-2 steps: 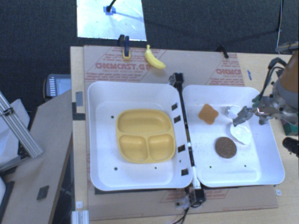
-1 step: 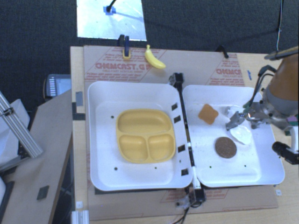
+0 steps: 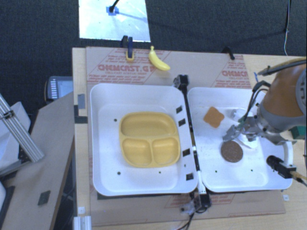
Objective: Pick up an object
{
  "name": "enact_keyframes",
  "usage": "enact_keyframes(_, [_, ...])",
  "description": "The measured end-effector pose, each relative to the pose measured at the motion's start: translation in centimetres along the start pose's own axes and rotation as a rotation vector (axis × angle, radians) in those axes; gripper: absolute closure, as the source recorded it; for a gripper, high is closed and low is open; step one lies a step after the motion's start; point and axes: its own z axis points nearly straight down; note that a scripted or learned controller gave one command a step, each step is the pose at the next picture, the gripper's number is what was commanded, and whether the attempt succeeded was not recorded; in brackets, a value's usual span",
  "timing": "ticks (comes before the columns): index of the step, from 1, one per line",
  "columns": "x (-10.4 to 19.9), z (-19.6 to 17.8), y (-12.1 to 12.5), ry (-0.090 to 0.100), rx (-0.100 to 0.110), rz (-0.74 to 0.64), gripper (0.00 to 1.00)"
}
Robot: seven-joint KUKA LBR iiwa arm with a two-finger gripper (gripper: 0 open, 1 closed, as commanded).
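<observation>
The right bin (image 3: 240, 174) serves as the landmark here, since both candidate objects lie on its floor. A round brown disc (image 3: 232, 152) (it looks like a cookie or a small patty, though the view does not settle which) sits near the bin's middle. An orange-tan square piece (image 3: 213, 117), perhaps a cracker or a slice of toast, rests toward the bin's upper left, well apart from the disc. The gripper (image 3: 238, 132) hangs over the bin between these two, just above and to the right of the disc, with the grey arm and its orange band (image 3: 285, 97) coming in over the bin's right wall.

The step in hand appears to be the approach to a grasp, and the disc is the nearer target. To do it well, the arm would need to centre the gripper over the disc and descend squarely, so that the fingers straddle its rim rather than land on its flat top. A flat thing like this offers little height to catch, so the fingers likely have to reach almost to the bin floor.

Whether the fingers are spread or closed cannot be told from this slanted view; nothing is visibly caught between them.

Left of the right bin, the other bin (image 3: 103, 143) holds a yellow divided tray (image 3: 147, 139), and a toy banana (image 3: 158, 61) lies on the board beyond it.
</observation>
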Motion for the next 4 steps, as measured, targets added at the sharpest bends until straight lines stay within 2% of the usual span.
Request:
enact_keyframes(1, [0.0, 4.2, 0.1, -0.002, -0.006, 0.000, 0.00])
enact_keyframes(2, [0.0, 3.0, 0.2, -0.003, -0.009, 0.000, 1.00])
enact_keyframes(4, [0.6, -7.4, -0.8, -0.003, -0.009, -0.003, 1.00])
